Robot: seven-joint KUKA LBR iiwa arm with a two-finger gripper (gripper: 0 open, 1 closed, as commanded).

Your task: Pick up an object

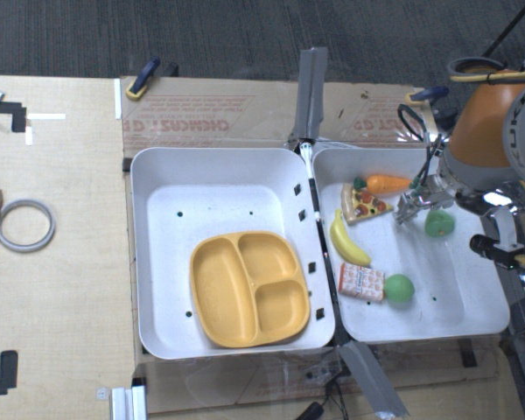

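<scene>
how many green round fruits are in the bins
2, both in the right bin: one green ball near the front beside the small red box, another by the gripper. The arm may hide more.

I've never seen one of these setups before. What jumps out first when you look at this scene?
The big yellow divided plate in the left white bin catches the eye first. Next come the bright toy foods in the right white bin: a yellow banana, an orange carrot, a pizza slice and two green balls. The grey arm's gripper hangs among them, beside the pizza slice.
</scene>
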